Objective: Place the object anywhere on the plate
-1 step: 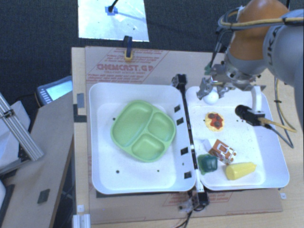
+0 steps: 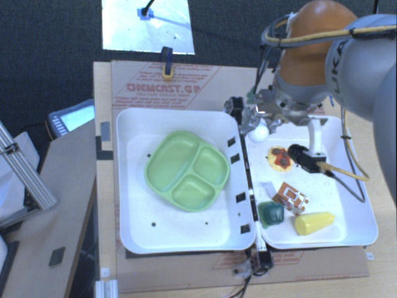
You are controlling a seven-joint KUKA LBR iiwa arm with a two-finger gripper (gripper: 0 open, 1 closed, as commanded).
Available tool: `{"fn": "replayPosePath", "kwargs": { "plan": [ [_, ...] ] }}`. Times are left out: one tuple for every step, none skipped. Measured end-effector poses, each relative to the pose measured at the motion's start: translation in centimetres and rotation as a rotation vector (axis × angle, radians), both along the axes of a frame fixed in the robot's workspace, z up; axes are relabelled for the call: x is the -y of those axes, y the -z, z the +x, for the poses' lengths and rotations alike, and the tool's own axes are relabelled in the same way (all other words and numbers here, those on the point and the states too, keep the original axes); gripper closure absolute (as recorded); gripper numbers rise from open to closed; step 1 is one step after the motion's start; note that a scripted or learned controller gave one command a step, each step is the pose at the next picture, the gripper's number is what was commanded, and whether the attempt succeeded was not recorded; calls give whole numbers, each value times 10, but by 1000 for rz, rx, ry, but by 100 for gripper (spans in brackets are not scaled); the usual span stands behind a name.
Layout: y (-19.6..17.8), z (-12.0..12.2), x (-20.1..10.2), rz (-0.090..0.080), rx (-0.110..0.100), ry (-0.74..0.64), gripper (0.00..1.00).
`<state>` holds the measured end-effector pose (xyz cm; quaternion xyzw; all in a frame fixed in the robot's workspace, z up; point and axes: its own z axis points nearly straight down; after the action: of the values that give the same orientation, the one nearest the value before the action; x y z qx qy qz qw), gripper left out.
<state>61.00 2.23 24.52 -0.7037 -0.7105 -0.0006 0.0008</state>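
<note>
The gripper [image 2: 255, 124] hangs just right of the frame's centre and a little above it, at the upper left corner of the right bin [image 2: 355, 219], hard against the seam [image 2: 244, 169] where the two bins meet. A small white ball [image 2: 260, 131] sits right at its tip. From this slanted view I cannot tell whether the gripper is closed on the ball or merely poised over it, since the wrist body covers the tool from above. The ball is probably the object meant for this task, because the tool is set squarely on it while the other things lie well apart from it. Those are a round yellow and red piece [image 2: 280, 159] below the ball, an orange-and-white patterned block [image 2: 291, 197] lower down, and a green piece [image 2: 271, 213] and a yellow piece [image 2: 313, 223] near the bin's lower edge. The green plate [image 2: 186, 169], with three compartments, lies flat in the middle of the left bin [image 2: 133, 231], left of centre in the frame, with nothing on it. The ball's spot beside the seam suits the job: the way to the plate is a short carry leftward over the two rims. The carry would need enough lift to clear those rims, and a round ball may roll once released.
</note>
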Motion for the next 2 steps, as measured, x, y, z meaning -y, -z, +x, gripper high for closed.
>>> {"fn": "replayPosePath", "kwargs": {
  "plan": [
    [16,-23,-57,0,-1,-1,100],
    [25,-55,-109,0,-3,0,100]
  ]
}}
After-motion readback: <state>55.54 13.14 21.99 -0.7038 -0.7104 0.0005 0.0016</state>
